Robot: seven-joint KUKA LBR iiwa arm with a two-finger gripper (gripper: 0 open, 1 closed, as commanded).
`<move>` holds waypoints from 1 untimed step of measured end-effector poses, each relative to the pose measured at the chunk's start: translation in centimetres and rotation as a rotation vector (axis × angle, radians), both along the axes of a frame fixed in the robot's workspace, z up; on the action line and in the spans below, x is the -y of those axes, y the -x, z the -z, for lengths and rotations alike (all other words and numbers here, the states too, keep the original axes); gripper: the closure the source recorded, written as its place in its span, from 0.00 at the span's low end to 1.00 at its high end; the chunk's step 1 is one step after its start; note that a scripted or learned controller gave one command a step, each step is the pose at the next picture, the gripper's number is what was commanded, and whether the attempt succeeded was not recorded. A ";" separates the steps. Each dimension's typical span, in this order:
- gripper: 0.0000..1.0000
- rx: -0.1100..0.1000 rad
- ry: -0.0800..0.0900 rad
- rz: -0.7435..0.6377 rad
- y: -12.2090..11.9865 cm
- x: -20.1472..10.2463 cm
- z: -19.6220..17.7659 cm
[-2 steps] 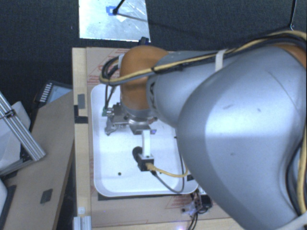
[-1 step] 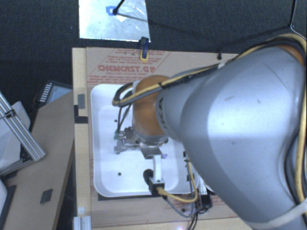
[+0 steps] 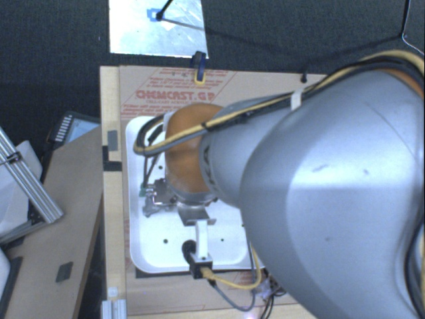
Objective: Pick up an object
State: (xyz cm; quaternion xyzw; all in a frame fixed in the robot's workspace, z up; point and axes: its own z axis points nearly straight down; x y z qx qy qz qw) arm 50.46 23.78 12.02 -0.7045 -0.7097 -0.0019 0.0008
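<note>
Grey arm [image 3: 319,178] w/ orange band [image 3: 186,145], white bin [image 3: 149,254], red print on tan board [image 3: 176,92]

Arm casing [image 3: 332,178]: smooth grey painted metal or hard plastic, satin sheen with soft highlights. Orange band [image 3: 182,145]: glossy, smooth. Wrist fittings [image 3: 159,198]: bare metal, bright. Bin [image 3: 159,258]: white plastic, smooth, slightly glossy. Backing sheet [image 3: 179,88]: matt brown cardboard with red print. Tabletop [image 3: 73,205]: matt tan wood or fibreboard. Reflective panel [image 3: 156,18]: shiny foil-like sheet. Backdrop [image 3: 299,18]: dark, matt, textured cloth. Aluminium rail [image 3: 30,185]: brushed metal. Cable [image 3: 232,284]: smooth yellow plastic sheath.
</note>
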 end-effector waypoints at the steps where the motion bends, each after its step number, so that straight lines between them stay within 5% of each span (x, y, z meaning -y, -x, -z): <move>1: 0.00 -0.006 0.005 0.011 1.9 4.7 3.8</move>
